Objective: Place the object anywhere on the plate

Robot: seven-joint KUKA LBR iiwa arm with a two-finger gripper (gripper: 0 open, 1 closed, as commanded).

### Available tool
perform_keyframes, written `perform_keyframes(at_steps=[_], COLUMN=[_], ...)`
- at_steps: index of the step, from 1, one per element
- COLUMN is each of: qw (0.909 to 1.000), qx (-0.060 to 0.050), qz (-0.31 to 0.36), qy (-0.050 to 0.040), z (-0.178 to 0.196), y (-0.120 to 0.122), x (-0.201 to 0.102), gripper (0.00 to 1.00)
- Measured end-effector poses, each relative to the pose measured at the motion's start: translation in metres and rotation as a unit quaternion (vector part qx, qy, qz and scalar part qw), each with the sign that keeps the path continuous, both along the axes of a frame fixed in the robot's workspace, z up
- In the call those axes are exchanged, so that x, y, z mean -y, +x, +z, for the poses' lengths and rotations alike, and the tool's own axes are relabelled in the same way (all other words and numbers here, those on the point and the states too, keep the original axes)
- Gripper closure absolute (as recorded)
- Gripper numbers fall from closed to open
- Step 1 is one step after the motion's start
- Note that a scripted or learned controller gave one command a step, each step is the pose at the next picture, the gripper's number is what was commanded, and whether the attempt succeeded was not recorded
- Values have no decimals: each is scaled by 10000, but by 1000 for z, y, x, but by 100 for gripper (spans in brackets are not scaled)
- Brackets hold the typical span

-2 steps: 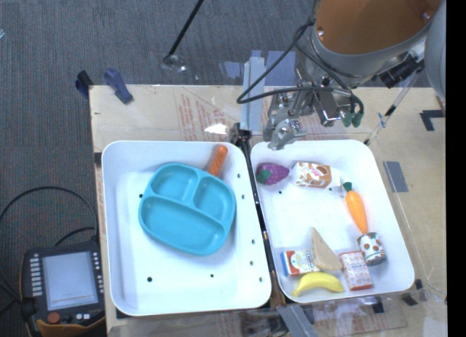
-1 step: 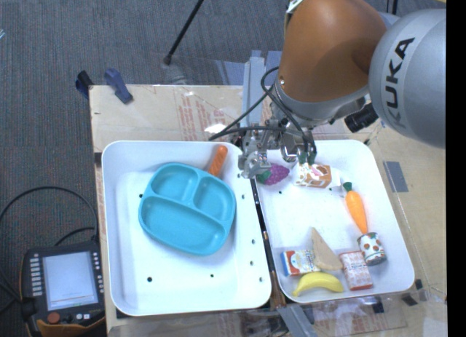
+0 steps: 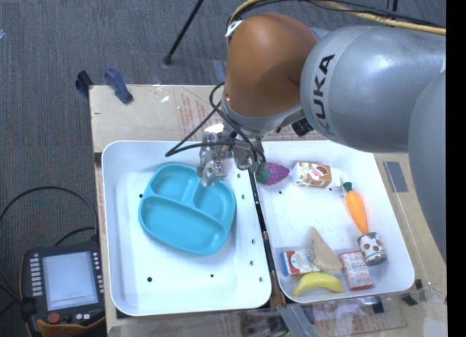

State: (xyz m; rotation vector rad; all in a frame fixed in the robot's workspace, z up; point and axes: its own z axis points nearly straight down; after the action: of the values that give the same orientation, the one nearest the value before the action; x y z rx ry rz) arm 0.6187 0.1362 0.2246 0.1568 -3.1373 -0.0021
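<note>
**Q:** Camera view: report the position and state of the grasping part.

**A:** My fingers [image 3: 212,168] hang over the far right rim of the blue plate [image 3: 186,215], close to the inner edge of the left bin [image 3: 182,284]. Whether they are released or clenched, I cannot tell. My arm [image 3: 364,81] covers the far right corner of the surface [image 3: 138,113].

**Q:** Location of the plate?

**A:** It lies flat in the left bin, toward that bin's far right corner, with three compartments facing up.

**Q:** Location of the object?

**A:** I cannot tell which item is meant. All the loose items lie in the right bin [image 3: 386,204]:
- Purple grapes [image 3: 273,174]: at the far left corner, just beside the rim shared with the left bin, near my fingers.
- Small carton [image 3: 313,175]: by the far edge, just right of the grapes.
- Carrot [image 3: 356,210]: near the right edge.
- Can [image 3: 370,248]: near the right edge, closer to the front than the carrot.
- Banana [image 3: 319,282]: at the near edge.
- Two small boxes [image 3: 298,260] [image 3: 355,270] and a tan wedge [image 3: 324,250]: just behind the banana.
</note>
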Motion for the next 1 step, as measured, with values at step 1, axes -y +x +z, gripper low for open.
perform_keyframes(at_steps=[1], qw=[9961], qx=[4], qz=[888], qy=[3], z=[-63], y=[18], x=[10], gripper=[100])
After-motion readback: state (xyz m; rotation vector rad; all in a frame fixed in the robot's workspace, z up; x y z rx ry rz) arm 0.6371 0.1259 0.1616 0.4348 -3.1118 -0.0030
